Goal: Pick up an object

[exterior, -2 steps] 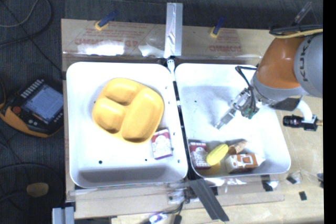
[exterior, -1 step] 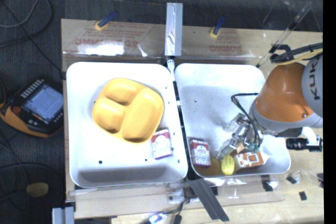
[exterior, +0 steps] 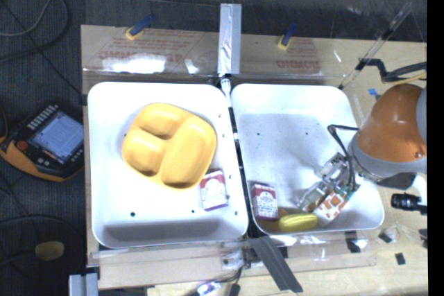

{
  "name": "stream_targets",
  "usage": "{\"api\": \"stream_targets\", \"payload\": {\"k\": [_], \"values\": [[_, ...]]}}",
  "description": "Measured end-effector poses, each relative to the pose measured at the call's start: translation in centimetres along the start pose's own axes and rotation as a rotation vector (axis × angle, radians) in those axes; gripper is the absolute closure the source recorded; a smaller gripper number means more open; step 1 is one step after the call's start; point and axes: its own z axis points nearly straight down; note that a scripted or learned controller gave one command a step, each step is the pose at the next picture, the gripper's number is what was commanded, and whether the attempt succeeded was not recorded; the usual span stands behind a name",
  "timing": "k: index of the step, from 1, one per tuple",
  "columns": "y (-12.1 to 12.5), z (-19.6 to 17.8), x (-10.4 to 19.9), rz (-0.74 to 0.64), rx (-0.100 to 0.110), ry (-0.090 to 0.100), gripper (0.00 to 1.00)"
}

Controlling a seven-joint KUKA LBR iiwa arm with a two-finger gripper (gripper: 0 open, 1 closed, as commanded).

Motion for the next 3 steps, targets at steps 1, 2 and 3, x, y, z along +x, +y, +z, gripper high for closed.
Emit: {"api": "stream_targets", "payload": {"k": [1,2,3], "values": [[-2.2,0.0,-2.0,0.337,0.002,0.003,0.0],[-2.2,0.0,-2.0,0.337,0.002,0.002,0.0],[2.6,0.0,2.5,0.355,0.004,-0.007,0.0]]}}
